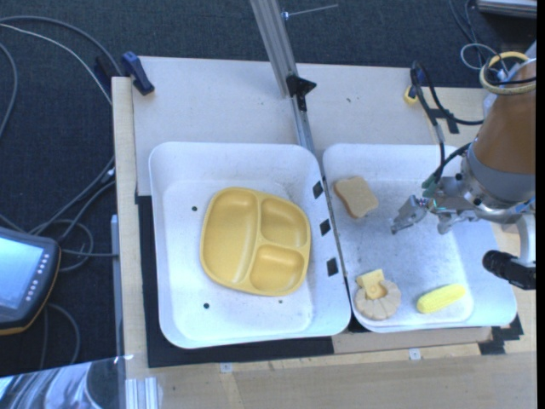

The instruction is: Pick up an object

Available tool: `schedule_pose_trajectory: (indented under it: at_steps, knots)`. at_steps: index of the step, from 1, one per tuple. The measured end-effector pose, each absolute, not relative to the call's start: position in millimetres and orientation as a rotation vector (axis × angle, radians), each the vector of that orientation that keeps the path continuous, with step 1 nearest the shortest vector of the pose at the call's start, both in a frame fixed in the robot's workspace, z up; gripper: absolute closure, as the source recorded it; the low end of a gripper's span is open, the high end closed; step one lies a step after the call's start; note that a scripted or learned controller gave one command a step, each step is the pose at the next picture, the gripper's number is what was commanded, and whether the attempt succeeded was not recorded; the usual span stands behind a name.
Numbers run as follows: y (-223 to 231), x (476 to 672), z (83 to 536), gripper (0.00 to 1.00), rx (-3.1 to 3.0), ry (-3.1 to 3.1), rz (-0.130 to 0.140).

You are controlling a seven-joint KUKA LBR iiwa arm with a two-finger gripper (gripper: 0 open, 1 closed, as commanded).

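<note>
Nearest the camera, along the front edge of the right bin [477,318], lie two pieces of toy food: a yellow corn cob [441,297] toward the right corner, and a round tan pastry with a yellow pat on top [376,295] in the front left corner, close to the bin wall. The two are apart from each other. Left of them, in the left bin [170,228], a yellow divided plate [255,240] with three compartments sits tilted roughly in the middle of the bin floor.

Further back in the right bin, a tan slice of bread [356,197] rests near the left wall, well apart from the corn and the pastry. Level with it, the arm [509,143] reaches in from the right, and its pincer [410,216] hangs over the bare middle of the bin, between the bread and the corn, touching neither. Nothing is seen between its fingers; whether they are spread or closed I cannot tell.

Beyond the bins, the pale desk [221,100] carries a blue clamp [136,72] at its far left corner, and a grey metal post [277,37] rises from the gap between the bins.
</note>
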State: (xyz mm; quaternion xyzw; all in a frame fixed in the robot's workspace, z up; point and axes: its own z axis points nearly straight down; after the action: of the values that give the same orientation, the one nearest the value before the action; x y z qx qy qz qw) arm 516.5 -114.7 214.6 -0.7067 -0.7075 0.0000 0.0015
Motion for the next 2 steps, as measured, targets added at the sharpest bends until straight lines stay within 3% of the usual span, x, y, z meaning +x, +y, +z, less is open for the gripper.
schedule_pose_trajectory:
  at_steps: [1, 2]
  knots:
    - [-114.9, 516.6, 214.7, 0.00, -2.220, -2.221, -0.001]
    - [-123.1, 518.5, 157.4, 0.00, -2.217, -2.216, 0.006]
